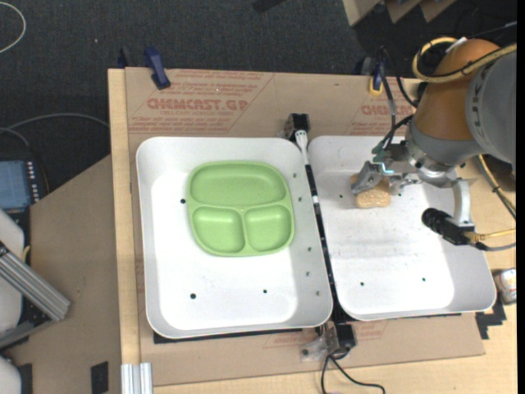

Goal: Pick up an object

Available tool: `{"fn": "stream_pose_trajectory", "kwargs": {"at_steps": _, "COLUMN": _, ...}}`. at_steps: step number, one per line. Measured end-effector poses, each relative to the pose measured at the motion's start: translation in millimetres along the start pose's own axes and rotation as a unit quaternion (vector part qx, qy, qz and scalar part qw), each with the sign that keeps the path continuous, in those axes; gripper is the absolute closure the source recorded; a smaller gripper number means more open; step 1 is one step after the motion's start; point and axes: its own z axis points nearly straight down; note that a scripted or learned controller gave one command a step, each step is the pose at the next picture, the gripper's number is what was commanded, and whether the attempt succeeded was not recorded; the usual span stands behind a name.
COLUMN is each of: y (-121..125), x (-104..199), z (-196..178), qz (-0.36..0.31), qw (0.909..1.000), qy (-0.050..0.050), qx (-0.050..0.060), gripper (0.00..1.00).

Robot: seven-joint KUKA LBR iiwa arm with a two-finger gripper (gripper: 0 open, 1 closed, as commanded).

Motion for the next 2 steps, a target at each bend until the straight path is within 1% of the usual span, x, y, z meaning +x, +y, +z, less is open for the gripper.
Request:
{"fn": "stream_pose_trajectory", "kwargs": {"at_steps": 1, "y": -2, "x": -3, "z": -8, "qz": 0.002, "qw": 1.0, "qy": -0.001, "qx": 0.002, "gripper": 1.0}}
{"fn": "stream_pose_trajectory", "kwargs": {"at_steps": 2, "y": 8, "x": 78, "z": -49, "qz": -0.001, "qw": 1.0, "qy": 0.001, "qx": 0.0, "gripper": 1.0}}
